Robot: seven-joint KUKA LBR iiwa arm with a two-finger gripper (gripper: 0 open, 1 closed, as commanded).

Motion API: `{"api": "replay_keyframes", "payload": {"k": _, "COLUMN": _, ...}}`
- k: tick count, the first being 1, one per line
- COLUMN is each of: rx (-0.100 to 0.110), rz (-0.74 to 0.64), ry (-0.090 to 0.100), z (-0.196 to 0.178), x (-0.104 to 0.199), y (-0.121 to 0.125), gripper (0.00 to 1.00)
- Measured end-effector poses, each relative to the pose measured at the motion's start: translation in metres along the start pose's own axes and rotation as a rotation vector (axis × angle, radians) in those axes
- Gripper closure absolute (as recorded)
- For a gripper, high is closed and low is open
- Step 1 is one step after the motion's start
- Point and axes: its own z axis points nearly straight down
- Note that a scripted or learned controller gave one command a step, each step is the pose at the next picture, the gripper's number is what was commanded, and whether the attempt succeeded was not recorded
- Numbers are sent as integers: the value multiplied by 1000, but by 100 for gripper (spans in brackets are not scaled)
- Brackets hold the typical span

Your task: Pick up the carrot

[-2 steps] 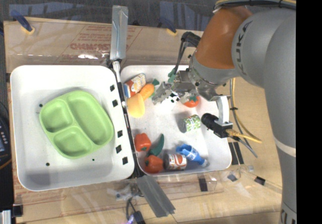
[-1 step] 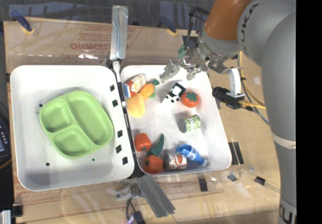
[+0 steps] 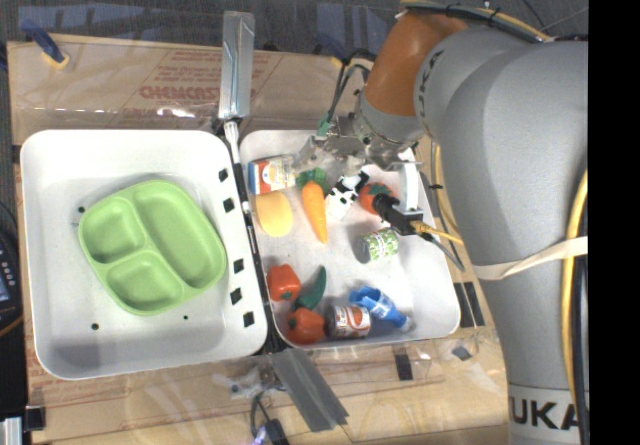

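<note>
Where the right bin sits: carrot among toy foods.

Arm hiding right bin's far corner (fingers unseen), milk carton label blurred

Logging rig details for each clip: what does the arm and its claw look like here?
The arm is bulky, rounded and grey, with an orange band above the wrist. White letters "UKA" show on its base at lower right. Thin cables run along its top, and a pale strap crosses the body. The claw is a small dark metal assembly with wires.
</note>
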Motion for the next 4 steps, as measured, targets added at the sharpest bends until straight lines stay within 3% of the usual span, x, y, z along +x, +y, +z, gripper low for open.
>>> {"api": "replay_keyframes", "payload": {"k": 1, "rx": -19, "rz": 47, "ry": -8, "z": 5, "x": 21, "y": -42, "gripper": 0}}
{"api": "replay_keyframes", "payload": {"k": 2, "rx": -21, "rz": 45, "ry": -7, "z": -6, "x": 21, "y": -41, "gripper": 100}}
{"api": "replay_keyframes", "payload": {"k": 3, "rx": -21, "rz": 44, "ry": -8, "z": -6, "x": 21, "y": -41, "gripper": 0}}
{"api": "replay_keyframes", "payload": {"k": 4, "rx": 7, "rz": 97, "ry": 5, "z": 15, "x": 11, "y": -23, "gripper": 0}}
